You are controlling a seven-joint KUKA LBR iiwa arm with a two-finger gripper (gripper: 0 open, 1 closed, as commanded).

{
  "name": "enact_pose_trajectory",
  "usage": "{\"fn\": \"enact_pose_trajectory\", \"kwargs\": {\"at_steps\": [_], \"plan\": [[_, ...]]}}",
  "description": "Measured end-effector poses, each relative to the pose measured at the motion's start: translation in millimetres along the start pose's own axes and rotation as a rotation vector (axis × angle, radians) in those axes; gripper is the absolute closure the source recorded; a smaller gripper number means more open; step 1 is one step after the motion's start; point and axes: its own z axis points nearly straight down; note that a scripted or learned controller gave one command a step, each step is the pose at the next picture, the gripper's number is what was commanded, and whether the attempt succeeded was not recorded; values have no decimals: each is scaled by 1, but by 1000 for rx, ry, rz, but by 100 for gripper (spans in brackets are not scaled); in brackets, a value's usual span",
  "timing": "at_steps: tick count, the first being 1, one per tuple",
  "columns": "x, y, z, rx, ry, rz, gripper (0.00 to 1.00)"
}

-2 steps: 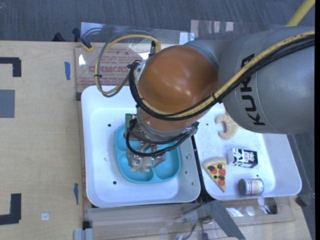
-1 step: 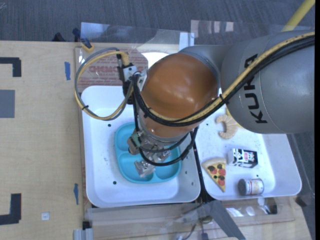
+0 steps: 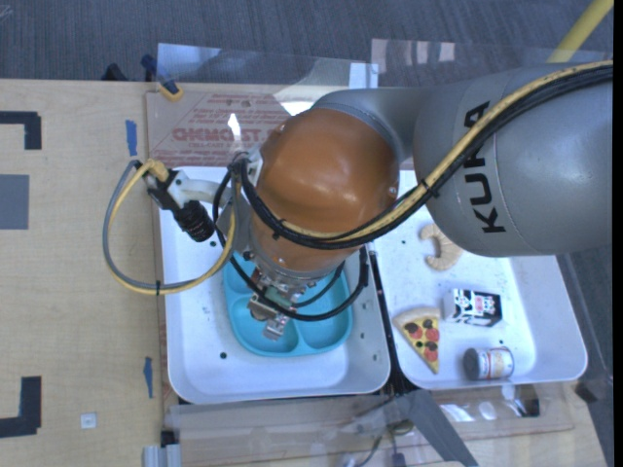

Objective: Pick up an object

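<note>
The arm's orange band and wrist hang over the left bin, hiding much of it. My gripper points down onto a light blue divided plate that lies in that bin. In the right bin lie a pizza slice toy, a small black-and-white carton, a small can on its side and a tan curved piece.
A yellow and black cable loops over the left bin's left rim onto the wooden bench. A clear sheet with red print lies behind the bins. The grey arm body covers the upper right.
</note>
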Motion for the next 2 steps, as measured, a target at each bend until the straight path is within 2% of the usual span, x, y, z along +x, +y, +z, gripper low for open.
{"fn": "enact_pose_trajectory", "kwargs": {"at_steps": [1,2], "plan": [[4,-3,-35,6,3,477,100],[-5,3,-25,-2,2,192,100]]}}
